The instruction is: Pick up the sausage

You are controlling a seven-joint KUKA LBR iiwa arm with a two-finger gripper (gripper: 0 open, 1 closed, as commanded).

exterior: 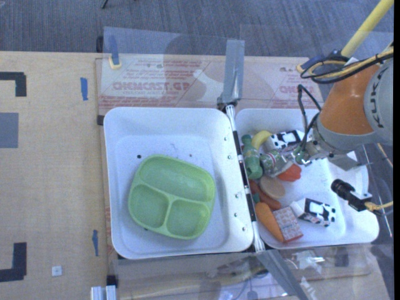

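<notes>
From above we see the sausage (270,194) in the right bin (359,230), among the toys near the bin's left wall — a reddish-brown piece, its long axis running from upper left to lower right. The hand (294,160) sits low over the pile just above it — we cannot tell how it stands. The left bin (125,130) holds a green tray (172,197).

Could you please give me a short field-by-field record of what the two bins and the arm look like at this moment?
left bin: holds a green divided plate
right bin: pile of toy food along its left side, two black-and-white cow toys
sausage: cannot single it out in the pile
arm: reaches in from the right
tool: low over the pile's upper part
</notes>
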